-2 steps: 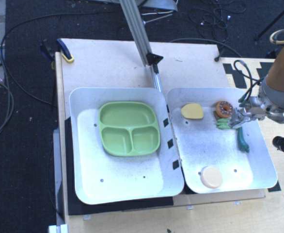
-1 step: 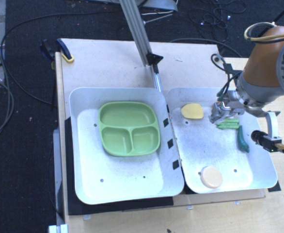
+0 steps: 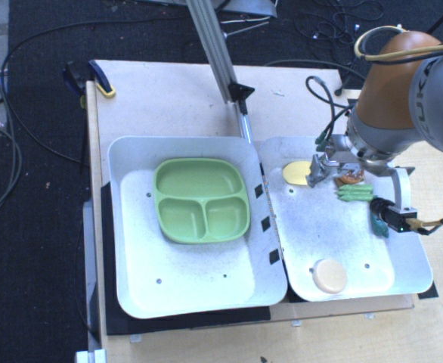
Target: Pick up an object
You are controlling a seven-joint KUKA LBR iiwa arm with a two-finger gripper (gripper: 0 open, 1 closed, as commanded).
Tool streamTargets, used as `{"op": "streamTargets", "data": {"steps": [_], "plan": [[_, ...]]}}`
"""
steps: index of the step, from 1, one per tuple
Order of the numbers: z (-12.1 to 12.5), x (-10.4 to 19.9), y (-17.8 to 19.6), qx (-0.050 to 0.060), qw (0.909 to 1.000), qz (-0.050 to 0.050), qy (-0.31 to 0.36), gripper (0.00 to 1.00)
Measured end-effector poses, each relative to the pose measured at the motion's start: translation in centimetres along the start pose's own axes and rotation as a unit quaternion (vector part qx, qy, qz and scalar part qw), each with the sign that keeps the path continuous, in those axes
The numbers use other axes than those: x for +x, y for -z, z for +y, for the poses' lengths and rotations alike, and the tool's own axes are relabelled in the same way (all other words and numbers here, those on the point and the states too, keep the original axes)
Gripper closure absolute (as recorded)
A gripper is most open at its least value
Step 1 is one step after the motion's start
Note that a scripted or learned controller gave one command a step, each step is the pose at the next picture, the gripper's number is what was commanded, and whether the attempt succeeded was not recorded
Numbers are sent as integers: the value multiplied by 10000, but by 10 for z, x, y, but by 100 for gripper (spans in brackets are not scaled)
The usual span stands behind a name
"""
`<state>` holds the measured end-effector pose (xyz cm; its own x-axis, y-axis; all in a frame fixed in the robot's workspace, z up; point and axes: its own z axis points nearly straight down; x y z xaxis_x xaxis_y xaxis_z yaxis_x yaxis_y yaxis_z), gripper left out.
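One flat yellow piece (image 3: 297, 174) beside gripper (image 3: 321, 168)

No lettering, label or number could be read anywhere (nothing on bins, tray or arm was legible).

You can't make out the gripper (image 3: 329, 166) clearly; the wrist above hides most of it. The arm (image 3: 403, 89) is cut off at the right edge. It covers part of the yellow piece (image 3: 295, 174) and an orange-red item (image 3: 350, 178), too small to identify.
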<state>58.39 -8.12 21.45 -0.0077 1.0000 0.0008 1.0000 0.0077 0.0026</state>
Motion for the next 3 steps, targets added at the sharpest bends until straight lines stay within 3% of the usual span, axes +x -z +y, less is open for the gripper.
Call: {"op": "streamTargets", "data": {"steps": [3], "plan": [[27,173,24,-2,10000,4,1,100]]}}
